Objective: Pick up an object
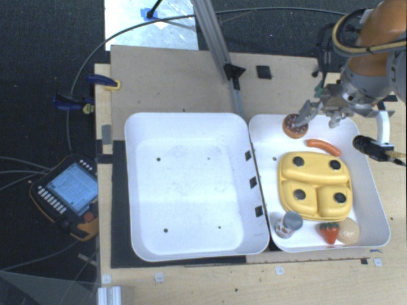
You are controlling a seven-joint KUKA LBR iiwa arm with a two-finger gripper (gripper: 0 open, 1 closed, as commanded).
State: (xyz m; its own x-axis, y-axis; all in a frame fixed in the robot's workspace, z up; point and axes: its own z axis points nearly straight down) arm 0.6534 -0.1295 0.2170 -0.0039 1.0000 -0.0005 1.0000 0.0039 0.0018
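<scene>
The arm [375,37] enters from the right, and its jaws [318,110] hang over the far edge of the right bin [375,189]. Whether they are released or clenched cannot be told. Just beside and left of them a brown, ring-shaped donut [295,126] lies in the bin's far left corner; contact between the two cannot be confirmed.

Contents of the right bin:
- An orange sausage [324,147] lies near the far side, right of the donut.
- A yellow moulded tray [315,185] with dark spots occupies the middle.
- A small grey cup [290,223] sits at the near left corner, close to the tray's near edge.
- A red strawberry-like piece [329,232] lies at the near side, touching or just beside a pale round item [348,232] to its right.

The left bin [188,183] stands alongside, its right rim meeting the right bin.

Both bins rest on the desk [172,81]. A handheld control pendant [67,192] with a lit screen lies on the floor to the left, well apart from the bins.
</scene>
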